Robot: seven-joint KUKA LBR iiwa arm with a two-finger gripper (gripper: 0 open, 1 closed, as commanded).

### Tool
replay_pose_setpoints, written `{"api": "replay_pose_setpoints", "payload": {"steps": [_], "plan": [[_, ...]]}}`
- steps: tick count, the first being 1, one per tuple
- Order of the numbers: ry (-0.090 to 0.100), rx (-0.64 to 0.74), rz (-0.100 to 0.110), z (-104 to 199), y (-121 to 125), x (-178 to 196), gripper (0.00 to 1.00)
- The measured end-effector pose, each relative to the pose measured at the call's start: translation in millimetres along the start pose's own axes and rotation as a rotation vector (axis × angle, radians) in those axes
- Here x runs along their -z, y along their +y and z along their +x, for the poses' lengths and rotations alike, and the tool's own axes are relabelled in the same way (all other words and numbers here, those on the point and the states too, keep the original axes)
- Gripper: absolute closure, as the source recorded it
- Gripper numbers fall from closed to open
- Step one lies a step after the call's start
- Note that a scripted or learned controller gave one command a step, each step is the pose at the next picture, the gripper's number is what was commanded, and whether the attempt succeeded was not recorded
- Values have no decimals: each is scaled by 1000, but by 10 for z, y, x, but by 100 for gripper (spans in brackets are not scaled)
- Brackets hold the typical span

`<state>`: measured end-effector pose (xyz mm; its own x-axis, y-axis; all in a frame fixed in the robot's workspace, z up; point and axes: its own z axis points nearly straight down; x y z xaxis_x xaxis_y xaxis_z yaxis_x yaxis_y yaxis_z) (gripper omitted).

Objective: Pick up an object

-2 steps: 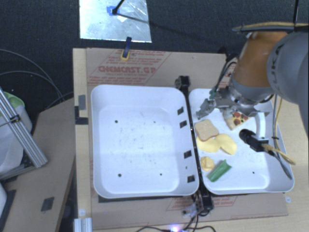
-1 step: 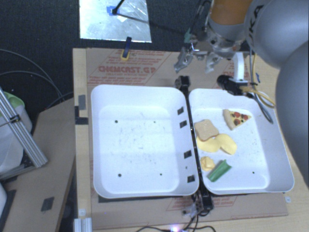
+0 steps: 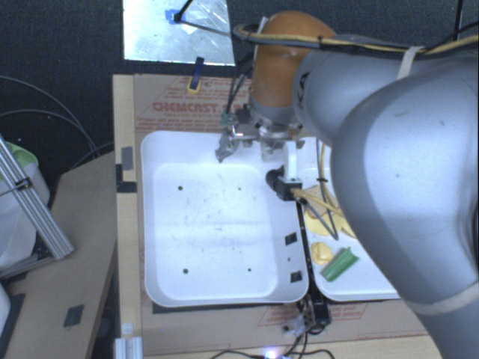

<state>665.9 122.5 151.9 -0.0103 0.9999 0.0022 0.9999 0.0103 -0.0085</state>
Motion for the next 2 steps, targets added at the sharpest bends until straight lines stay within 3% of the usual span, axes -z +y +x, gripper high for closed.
{"api": "replay_pose_setpoints", "payload": {"steps": [1,2], "plan": [[-1,-3,-3,358,-156,-727,0],[-4,-13,-4,-109,-703,-686,0]]}}
